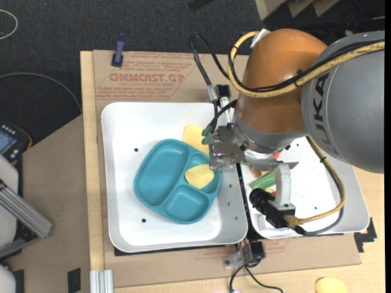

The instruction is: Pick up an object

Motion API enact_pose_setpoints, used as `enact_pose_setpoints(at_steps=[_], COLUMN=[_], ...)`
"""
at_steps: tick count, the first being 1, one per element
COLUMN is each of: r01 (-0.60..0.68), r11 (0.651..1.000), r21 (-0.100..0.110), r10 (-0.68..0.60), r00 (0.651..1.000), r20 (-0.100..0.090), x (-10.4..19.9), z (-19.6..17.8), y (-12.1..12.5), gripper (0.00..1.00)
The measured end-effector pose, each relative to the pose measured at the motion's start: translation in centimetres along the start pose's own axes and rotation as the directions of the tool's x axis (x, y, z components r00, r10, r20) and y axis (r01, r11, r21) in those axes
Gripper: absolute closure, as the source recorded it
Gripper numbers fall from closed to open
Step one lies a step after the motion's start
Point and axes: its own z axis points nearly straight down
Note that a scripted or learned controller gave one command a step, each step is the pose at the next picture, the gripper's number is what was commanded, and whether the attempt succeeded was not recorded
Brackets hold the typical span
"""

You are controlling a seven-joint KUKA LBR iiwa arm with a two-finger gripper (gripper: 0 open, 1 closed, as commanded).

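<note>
Dark floor around a cardboard-topped bench; two white bins side by side. Left bin [116, 163] holds a blue divided tray [165, 179] with a pale yellow piece [198, 176] at its right edge, another yellow piece [192, 134] just behind. My pincer [221, 154] sits low over that edge; wrist hides it, so grip state: cannot tell. Nothing visibly lifted; the pick remains to be done

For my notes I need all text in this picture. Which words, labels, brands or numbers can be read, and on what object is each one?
"CHEMCAST GP", large red print on the brown sheet under the bins.
Smaller red lines above and below it: too blurred to read.
Part of white letters, seemingly "KU", on the grey arm: cut off by the cable and the edge.
Nothing else carries readable text.
</note>
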Motion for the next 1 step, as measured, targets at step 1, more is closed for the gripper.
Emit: enact_pose_setpoints(at_steps=[1], r01=[-0.001], r11=[1.000], r21=[-0.011], r10=[0.001], r00=[1.000], r20=[-0.003], x=[0.17], z=[-11.35], y=[0.13], gripper=[1.00])
